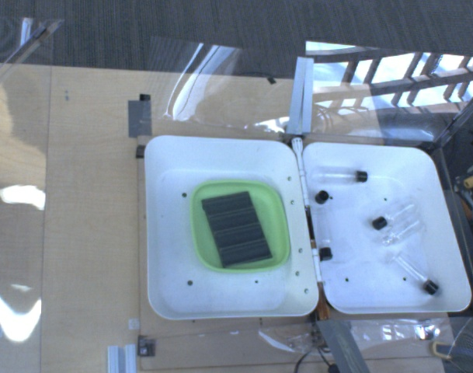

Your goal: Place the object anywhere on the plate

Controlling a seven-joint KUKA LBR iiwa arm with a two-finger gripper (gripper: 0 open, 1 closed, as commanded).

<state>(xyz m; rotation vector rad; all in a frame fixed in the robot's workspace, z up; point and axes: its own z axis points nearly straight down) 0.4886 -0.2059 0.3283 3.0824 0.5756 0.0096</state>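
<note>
Dark ribbed slab (236,229) is already lying flat on the green plate (199,208) in the left bin (162,286), so I'm guessing that's the object. It's looking stiff, light and grippy; I'd be pinching it across the short sides. Clear vials (395,222) are sitting loose in the right bin (446,208). Can't tell whether the claw is apart or together.

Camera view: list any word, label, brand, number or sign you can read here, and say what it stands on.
None can be read.
Green plate: no print shows.
Dark ribbed block on the plate: ridges, no lettering.
Clear vials with black caps in the right bin: too small to tell if labelled.
Left bin: plain white.
</note>
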